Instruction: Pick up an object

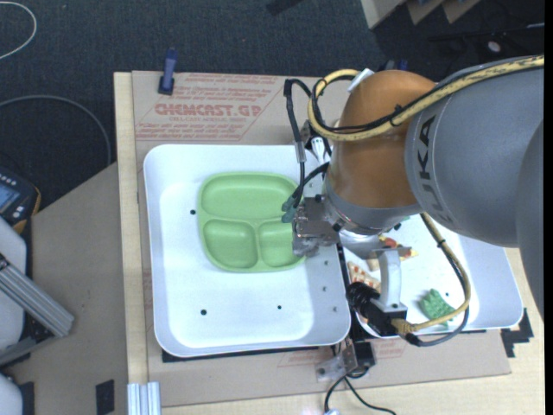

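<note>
A light green divided plate [244,220] lies in the left white bin [177,258], toward its right side. The arm's orange band and grey body cover the boundary between the bins. My gripper [304,228] hangs below the band at the plate's right edge, its metal parts touching or just over the rim. In the right bin [492,301] a small green object [434,302] lies near the front, and a small orange and white item [393,246] peeks out under the arm.
Yellow and black cables loop around the wrist and down over the right bin. A blue clamp [168,71] sits at the bench's back left corner. The bench board carries red lettering behind the bins.
</note>
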